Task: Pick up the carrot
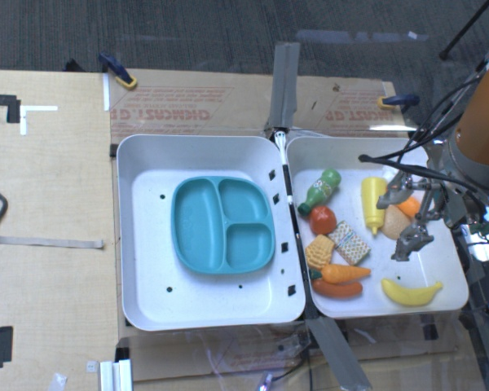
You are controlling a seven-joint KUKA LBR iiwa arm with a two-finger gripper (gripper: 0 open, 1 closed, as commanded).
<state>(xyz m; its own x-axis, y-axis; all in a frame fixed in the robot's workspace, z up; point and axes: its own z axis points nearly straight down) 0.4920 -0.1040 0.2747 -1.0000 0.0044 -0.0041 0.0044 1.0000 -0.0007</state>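
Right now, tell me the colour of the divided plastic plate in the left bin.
Teal blue plate, clearest in the camera view.

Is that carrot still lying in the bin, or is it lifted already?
Lying in the bin. The carrot rests flat on the right bin's floor near the front, apart from the gripper.

The arm (479, 133) comes in grey, with a broad orange band above the wrist. Thin black cables run beside it and loop around the wrist. The gripper (409, 218) is dull grey metal with darker joints, built of small angular links (its finest parts are too small to read).
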